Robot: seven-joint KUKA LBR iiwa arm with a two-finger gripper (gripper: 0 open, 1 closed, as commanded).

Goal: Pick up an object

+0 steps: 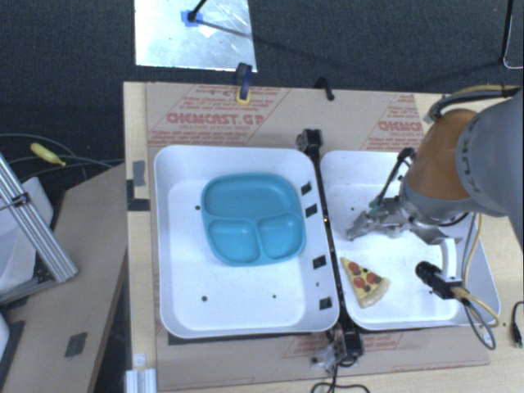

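A toy pizza slice (364, 281) lies in the right bin (352, 174), close to its front left corner. My gripper (357, 227) hangs over the same bin, pointing left, a short way above and behind the slice, apart from it. Nothing shows between the fingers. A blue divided plate (251, 218) rests in the middle of the left bin (176, 219).
The arm's grey body and orange band (438, 166) cover the right part of the right bin. A black divider with clips (321, 219) runs between the bins. A shiny sheet (196, 23) lies beyond the bench at the back.
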